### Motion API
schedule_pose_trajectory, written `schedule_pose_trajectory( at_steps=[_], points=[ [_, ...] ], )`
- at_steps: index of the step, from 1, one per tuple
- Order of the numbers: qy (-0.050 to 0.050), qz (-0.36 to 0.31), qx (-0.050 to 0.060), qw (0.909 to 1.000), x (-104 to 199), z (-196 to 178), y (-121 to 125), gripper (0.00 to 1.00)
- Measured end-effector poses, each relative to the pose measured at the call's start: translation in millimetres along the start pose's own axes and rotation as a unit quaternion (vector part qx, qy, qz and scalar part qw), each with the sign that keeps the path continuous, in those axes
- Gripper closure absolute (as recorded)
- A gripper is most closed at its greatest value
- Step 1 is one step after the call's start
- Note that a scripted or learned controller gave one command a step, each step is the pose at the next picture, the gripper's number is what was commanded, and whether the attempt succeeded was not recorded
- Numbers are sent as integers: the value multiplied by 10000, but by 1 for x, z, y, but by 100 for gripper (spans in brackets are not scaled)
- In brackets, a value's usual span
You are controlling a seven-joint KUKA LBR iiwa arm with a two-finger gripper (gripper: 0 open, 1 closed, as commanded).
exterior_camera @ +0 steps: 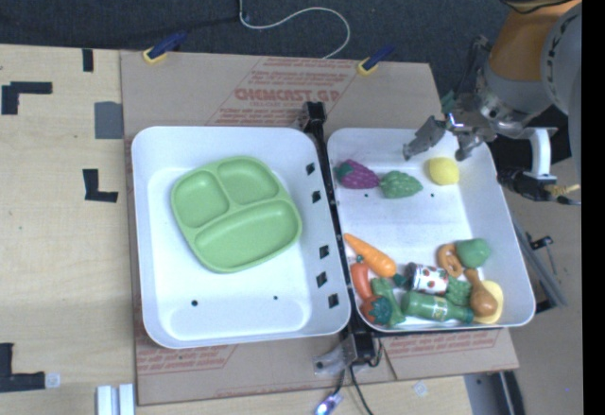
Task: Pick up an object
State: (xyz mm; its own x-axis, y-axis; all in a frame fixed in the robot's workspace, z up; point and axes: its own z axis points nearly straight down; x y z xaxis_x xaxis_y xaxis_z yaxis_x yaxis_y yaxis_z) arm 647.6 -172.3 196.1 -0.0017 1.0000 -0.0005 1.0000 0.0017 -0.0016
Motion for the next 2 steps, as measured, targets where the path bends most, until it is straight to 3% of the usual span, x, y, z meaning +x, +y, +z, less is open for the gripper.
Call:
schedule_pose_trajectory(
  at_steps=[1,2],
  points=[
    [0,-9,-1,10000,1,-10,0,100],
    [14,-14,-8,10000,53,-64,-75,100]
  ],
)
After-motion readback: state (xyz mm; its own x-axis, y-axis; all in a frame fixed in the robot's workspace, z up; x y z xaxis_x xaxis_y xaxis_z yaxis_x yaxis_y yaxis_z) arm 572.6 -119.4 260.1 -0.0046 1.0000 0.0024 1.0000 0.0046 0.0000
